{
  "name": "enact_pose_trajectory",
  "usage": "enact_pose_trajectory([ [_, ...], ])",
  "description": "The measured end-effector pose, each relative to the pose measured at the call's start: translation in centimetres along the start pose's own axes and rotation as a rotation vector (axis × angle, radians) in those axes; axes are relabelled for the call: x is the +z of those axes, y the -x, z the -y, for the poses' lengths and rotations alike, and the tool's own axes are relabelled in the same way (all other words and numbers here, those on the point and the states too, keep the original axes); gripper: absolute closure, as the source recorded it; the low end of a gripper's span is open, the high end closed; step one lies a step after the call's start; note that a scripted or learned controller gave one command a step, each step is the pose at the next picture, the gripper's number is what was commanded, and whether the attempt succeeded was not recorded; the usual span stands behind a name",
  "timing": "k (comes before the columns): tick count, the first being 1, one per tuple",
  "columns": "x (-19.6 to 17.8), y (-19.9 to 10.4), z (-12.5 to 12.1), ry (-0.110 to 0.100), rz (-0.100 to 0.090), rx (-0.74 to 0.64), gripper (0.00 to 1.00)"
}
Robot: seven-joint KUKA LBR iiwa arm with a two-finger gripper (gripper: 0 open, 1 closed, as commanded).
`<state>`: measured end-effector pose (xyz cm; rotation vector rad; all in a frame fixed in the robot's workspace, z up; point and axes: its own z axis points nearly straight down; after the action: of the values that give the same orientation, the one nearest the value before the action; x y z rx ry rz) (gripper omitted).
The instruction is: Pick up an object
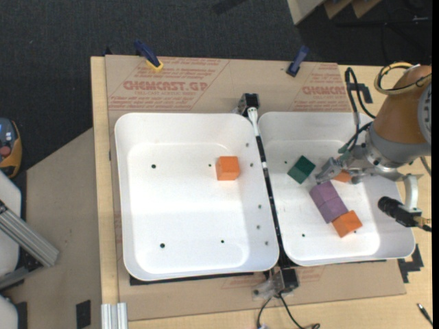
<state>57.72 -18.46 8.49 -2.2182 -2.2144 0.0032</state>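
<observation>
In the right bin (302, 249) lie a green block (300, 169), a purple block (327, 201) and an orange block (347, 223). An orange cube (228, 168) sits alone in the left bin (171, 259). My gripper (334, 171) hangs low over the right bin, just right of the green block and above the purple block's far end. A small orange patch (342, 177) shows under the gripper; what it belongs to is unclear.
Black cables (357, 108) run down along the arm (401, 125) at the right bin's far right. Blue clamps (147, 55) (298, 60) hold the cardboard base at the back. A black divider (264, 177) runs between the bins.
</observation>
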Motion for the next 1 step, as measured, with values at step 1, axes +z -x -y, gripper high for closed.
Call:
enact_pose_trajectory([
  [1,-1.07,0.22,-0.4,0.009,0.005,0.0,1.0],
])
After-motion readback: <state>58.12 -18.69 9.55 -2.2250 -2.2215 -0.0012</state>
